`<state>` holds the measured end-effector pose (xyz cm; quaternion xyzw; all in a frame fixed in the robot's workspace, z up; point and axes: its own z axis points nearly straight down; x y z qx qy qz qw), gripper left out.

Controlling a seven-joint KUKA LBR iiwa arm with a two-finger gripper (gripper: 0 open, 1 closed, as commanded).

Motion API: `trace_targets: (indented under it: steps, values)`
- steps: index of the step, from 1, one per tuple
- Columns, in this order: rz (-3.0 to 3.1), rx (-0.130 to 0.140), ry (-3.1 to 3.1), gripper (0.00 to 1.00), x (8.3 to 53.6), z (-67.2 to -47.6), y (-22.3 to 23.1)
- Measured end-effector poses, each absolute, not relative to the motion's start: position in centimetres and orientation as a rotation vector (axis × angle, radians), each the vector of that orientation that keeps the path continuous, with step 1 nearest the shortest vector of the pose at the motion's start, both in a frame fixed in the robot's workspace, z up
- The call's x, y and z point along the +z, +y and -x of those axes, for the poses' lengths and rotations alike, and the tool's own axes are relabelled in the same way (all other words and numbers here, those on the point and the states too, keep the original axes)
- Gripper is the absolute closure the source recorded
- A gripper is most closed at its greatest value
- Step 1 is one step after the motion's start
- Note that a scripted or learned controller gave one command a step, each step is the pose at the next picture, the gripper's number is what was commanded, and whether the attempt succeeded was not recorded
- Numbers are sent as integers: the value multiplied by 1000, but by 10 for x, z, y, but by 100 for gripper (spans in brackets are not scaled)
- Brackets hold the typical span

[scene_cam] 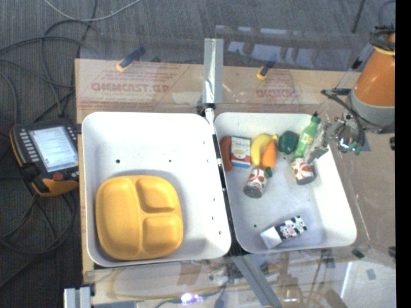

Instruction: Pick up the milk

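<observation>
- The milk (284,231), a small cow-patterned carton, lies on its side near the front edge of the right bin (334,226), well apart from the other items.
- A yellow divided tray (139,217) fills the left bin's (115,130) front-left corner.
- Mid-bin: two cans (256,181), a carrot (269,154), a banana (258,147).
- Toward the far edge: a small box (240,151), a green bottle (307,136).
- The gripper (327,140) hangs over the right bin's far-right corner; whether its fingers are open or closed cannot be told.
</observation>
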<state>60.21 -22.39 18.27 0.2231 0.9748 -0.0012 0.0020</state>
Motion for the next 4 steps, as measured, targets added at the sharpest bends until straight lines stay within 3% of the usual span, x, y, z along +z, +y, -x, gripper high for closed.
trace_targets:
  steps: [1, 2, 3, 4]
  values:
    - [-1143, 1, 2914, 100, 92, -579, -172]
    - [-1068, -1, 2952, 100, 182, -560, -196]
    - [-1119, 0, 2934, 100, 109, -592, -133]
    - [-1020, 1, 2969, 100, 150, -634, -119]
